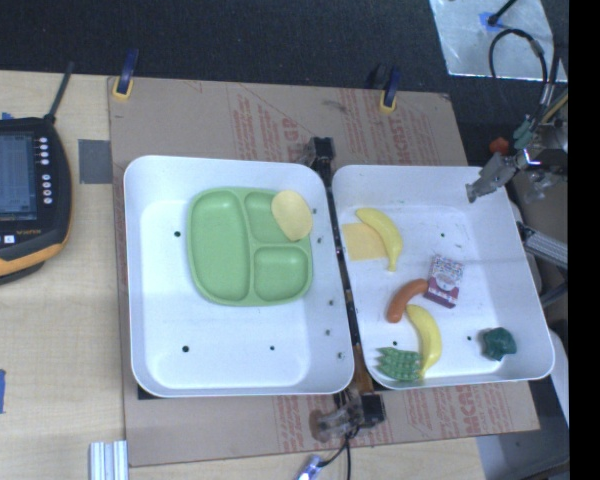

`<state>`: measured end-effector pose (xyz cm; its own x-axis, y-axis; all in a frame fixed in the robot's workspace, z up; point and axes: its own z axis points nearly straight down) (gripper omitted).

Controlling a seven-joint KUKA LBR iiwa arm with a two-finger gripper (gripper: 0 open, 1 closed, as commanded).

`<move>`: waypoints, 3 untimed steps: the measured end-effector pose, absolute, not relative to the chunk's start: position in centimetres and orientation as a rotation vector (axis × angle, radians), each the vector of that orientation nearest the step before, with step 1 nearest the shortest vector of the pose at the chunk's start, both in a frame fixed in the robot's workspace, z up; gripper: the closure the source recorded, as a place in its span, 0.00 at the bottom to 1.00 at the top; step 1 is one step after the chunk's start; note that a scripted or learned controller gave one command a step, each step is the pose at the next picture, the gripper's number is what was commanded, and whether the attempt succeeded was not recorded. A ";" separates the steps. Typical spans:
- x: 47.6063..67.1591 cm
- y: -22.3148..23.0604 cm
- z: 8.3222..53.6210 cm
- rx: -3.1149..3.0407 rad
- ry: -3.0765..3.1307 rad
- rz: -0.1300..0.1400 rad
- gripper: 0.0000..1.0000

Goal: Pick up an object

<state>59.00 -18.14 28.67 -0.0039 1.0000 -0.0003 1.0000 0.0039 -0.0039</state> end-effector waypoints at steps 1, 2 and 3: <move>62.6 -15.0 15.5 -2.211 -2.224 0.009 0.00; 65.2 -10.9 9.1 -2.211 -2.224 0.008 0.00; 65.2 -11.0 10.2 -2.210 -2.225 0.009 1.00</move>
